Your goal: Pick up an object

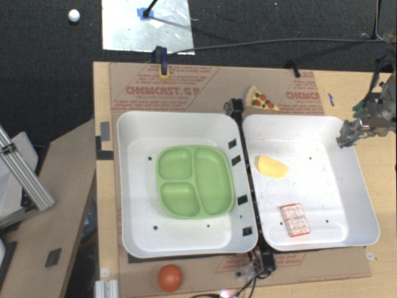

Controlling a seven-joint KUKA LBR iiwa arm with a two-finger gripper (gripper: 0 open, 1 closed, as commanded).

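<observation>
A yellow lemon-shaped piece (272, 166) lies in the right bin (347, 172), near its left wall. A small pink-and-white box (294, 220) rests toward that bin's front. My gripper (347, 133) hangs at the right bin's far right rim, well to the right of both objects. It is small and dark against the rim, so its fingers cannot be made out. Nothing shows beneath it.
The left bin (133, 166) holds a green divided plate (195, 180). A toy pizza slice (262, 99) lies on the cardboard behind the bins. A red-orange ball (170, 277) sits on the bench in front of the left bin. Black clips line the shared wall.
</observation>
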